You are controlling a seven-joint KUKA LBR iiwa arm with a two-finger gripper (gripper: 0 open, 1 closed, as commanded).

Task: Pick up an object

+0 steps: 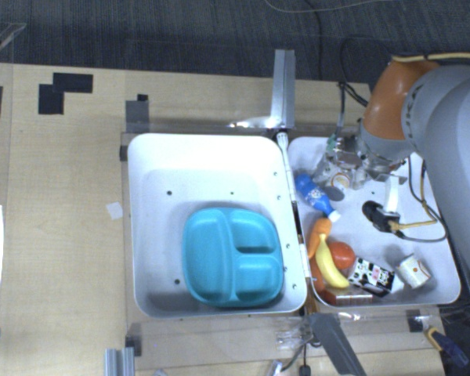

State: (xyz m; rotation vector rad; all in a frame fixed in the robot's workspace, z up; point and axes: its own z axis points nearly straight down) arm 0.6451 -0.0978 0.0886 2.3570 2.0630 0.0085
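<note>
The grey arm (448, 124) comes in from the right, and its orange band (387, 102) stands over the far right corner of the right bin (432, 291). The hand (341, 172) is low in the far part of this bin. It is seen from above and partly blurred, so I cannot tell if it is spread or pressed together, and I see nothing held in it.

All the things that can be picked up lie in the right bin:
- The blue bottle (313, 193) lies tilted near the left wall, just beside the hand. I cannot tell if they touch.
- An orange object (319, 229) lies nearer to the camera.
- The yellow banana (327, 265) lies under the orange object, along the left wall.
- A red round object (342, 252) touches the banana on its right side.
- A black-and-white patterned box (371, 275) lies at the near wall, to the right of the banana.
- A small white cylinder (413, 270) lies on its side, to the right of the box.

The left bin (151, 233) holds one thing - a light blue tray (231, 258) with compartments, lying flat in the near half. Both bins stand side by side on the pale surface (55, 233).
</note>
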